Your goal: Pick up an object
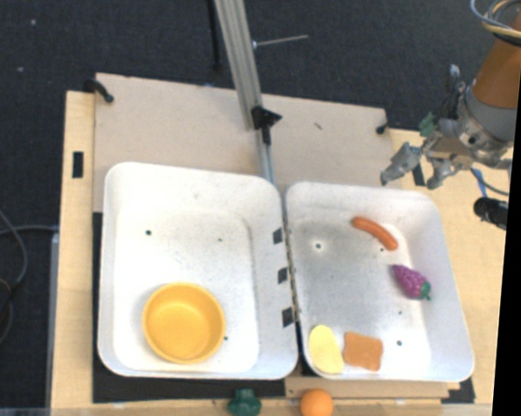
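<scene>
Gripper (413, 172) hangs open and empty at upper right, above the right bin's (429, 353) rim; sausage (374, 231) lies just below-left, so descend centred across its width.

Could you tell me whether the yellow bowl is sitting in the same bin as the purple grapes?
No, the yellow bowl sits in the left bin, while the purple grapes lie in the right bin.

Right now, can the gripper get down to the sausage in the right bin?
Probably yes. The gripper hangs open above the right bin's far rim, and the sausage lies alone close by, with nothing over it.
</scene>
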Robot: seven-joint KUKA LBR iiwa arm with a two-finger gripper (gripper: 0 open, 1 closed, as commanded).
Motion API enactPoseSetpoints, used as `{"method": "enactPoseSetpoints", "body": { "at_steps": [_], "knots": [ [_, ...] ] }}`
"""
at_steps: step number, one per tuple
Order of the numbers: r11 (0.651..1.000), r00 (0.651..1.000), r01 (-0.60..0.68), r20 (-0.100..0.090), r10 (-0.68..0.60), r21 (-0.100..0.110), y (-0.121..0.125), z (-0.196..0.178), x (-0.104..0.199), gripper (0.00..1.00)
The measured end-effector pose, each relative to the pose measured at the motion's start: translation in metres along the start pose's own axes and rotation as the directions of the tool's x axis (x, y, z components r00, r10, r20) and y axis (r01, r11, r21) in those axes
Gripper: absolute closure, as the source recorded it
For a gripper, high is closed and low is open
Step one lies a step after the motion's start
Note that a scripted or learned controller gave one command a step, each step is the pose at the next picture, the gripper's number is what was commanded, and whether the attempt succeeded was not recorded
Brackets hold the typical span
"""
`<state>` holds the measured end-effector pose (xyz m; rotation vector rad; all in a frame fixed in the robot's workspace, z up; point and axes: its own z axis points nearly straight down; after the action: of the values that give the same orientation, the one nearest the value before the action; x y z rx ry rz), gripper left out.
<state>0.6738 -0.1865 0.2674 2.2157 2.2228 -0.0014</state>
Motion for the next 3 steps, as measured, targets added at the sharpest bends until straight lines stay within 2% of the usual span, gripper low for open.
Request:
{"method": "enactPoseSetpoints", "body": {
  "at_steps": [1,2,3],
  "knots": [
    [1.000,1.000,0.001,0.001,-0.001,0.001,0.000,0.000,0.000,0.00],
    [1.000,1.000,-0.003,-0.002,0.003,0.006,-0.010,0.058,0.001,0.00],
    [1.000,1.000,-0.004,-0.001,0.004,0.005,-0.007,0.105,-0.008,0.00]
  ]
}}
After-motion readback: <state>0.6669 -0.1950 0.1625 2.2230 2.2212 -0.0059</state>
